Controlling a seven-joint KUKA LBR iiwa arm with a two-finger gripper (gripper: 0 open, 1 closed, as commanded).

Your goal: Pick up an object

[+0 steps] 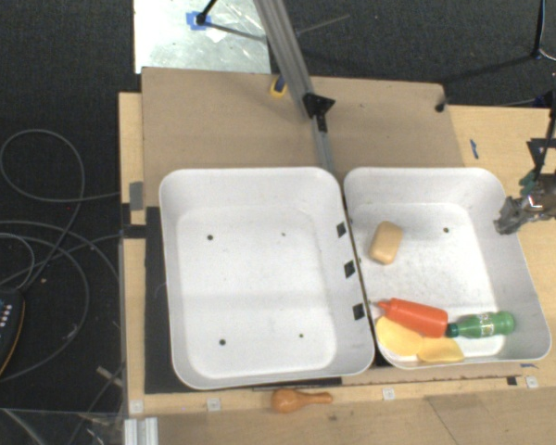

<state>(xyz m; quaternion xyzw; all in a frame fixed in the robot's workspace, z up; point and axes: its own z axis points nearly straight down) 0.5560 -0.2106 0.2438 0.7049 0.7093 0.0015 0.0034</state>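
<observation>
Two shallow white bins sit side by side on a brown bench, seen from above at a slant; the left bin (250, 276) has only its bare white floor showing; the right bin (445, 216) holds four objects. A tan, rounded block (385, 243) lies alone near the right bin's left wall, towards the middle; an orange bottle (413, 316) lies on its side in the near left corner; a green bottle (480, 324) with a pale label lies on its side just beside it, towards the right; a flat yellow piece (417, 343) rests under and in front of both bottles, against the near wall. The gripper (511, 217) hangs at the right bin's far right rim, well apart from every object; it grips nothing, and whether its jaws are apart or together cannot be told. An orange, pear-shaped object (300, 399) lies on the bench outside the bins, by the near edge.
</observation>
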